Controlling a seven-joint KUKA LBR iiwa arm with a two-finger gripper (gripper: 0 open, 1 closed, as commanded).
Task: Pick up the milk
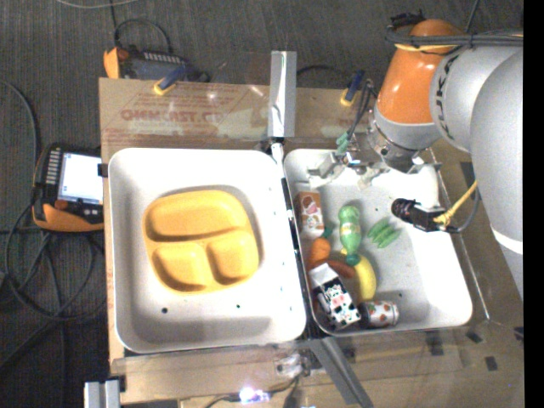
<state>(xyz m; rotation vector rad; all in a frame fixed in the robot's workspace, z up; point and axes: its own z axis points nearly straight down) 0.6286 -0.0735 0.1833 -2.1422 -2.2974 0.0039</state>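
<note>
The milk (334, 292) lay at the lower left of the right bin (442, 300), tilted, its long axis running toward lower right. The claw (361, 161) hovered at the bin's upper edge, well above the milk; its state could not be told.

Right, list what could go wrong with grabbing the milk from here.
1. The milk carton lies tilted against the right bin's left wall, so fingers may have little room on that side.
2. It touches a banana and a can; a descent could nudge or grab those instead.
3. The gripper sits at the bin's far end, so it must cross the green bottle and carrot.
</note>
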